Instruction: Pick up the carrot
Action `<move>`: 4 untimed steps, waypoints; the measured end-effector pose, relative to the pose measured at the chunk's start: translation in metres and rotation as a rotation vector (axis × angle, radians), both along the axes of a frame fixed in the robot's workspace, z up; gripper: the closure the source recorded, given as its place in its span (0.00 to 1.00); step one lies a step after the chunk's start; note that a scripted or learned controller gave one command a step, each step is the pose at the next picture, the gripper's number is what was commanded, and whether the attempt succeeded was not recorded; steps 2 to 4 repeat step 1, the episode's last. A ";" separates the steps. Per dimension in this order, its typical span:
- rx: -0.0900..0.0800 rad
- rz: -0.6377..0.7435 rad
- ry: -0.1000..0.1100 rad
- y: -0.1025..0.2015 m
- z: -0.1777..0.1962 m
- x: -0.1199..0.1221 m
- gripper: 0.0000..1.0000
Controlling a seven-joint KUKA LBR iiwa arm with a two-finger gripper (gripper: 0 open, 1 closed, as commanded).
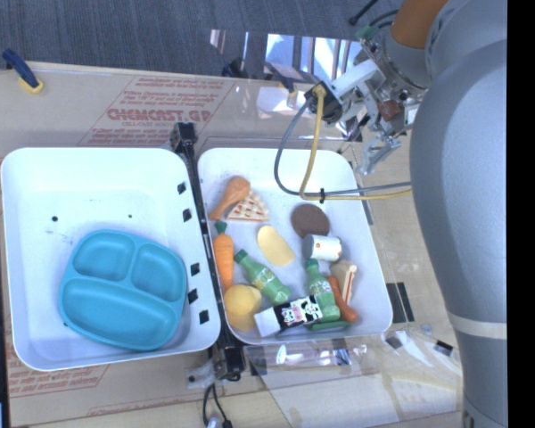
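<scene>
The big grey arm point(464, 194) is closest to us, and its gripper point(374, 152) hangs over the far right corner of the right bin point(281, 160); we cannot tell if it is spread wide or closed up, and we see nothing in it. The carrot point(224, 261) lies along the left wall of that bin, green end toward the far side, just beside a green bottle point(264, 278) and a yellow fruit point(241, 304). We think the reach has only begun, so next the gripper must cross the bin, line up over the carrot and come down.
</scene>
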State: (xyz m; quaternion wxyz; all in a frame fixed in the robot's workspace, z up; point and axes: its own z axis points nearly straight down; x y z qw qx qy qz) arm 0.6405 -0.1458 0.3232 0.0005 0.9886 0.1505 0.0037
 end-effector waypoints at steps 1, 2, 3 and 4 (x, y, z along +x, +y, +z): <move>0.008 0.011 0.029 0.027 -0.152 -0.046 0.00; 0.008 0.011 0.029 0.027 -0.152 -0.046 0.00; 0.008 0.011 0.029 0.027 -0.152 -0.046 0.00; 0.008 0.011 0.029 0.027 -0.152 -0.046 0.00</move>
